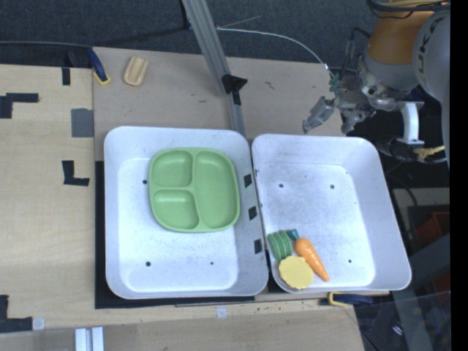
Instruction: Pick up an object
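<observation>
Orange toy carrot (312, 259) lies in the right white bin's (365, 196) near-left corner, touching one yellow disc (295, 272) and one green ribbed piece (281, 243). It looks light, stiff, smooth plastic; best pinched across its middle. One green divided plate (194, 189) occupies the left bin (124, 218). The hand (333, 115) hovers above the right bin's far edge, fingers apart, holding nothing.

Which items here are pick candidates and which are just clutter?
Job: carrot, yellow round piece and green ridged piece, clustered at the right bin's near-left corner; green divided plate in the left bin; gripper above the right bin's far edge.

Lying about: tan block, blue-yellow clamp, metal pole.
</observation>
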`<move>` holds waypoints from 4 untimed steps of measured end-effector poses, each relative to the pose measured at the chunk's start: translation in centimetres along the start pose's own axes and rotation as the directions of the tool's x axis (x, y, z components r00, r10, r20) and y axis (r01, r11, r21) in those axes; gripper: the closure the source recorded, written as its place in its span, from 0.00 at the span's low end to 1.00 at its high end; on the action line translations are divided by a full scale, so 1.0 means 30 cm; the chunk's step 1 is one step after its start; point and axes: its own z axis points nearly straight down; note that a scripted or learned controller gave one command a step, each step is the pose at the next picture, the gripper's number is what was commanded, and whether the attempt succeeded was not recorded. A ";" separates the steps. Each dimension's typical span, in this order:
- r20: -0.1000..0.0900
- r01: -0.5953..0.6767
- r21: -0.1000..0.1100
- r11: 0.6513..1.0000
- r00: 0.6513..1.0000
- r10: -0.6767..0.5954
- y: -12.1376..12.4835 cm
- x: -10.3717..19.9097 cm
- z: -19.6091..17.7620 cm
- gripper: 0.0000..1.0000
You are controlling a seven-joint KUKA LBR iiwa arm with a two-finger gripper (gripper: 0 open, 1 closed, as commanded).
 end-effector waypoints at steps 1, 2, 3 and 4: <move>0.000 0.000 0.000 1.000 1.000 0.000 0.000 0.000 0.000 0.00; 0.001 -0.002 0.006 1.000 1.000 0.002 0.011 -0.030 0.176 0.00; 0.001 -0.002 0.006 1.000 1.000 0.002 -0.006 -0.059 0.345 0.00; 0.001 -0.001 0.005 1.000 1.000 0.001 -0.012 -0.067 0.558 0.00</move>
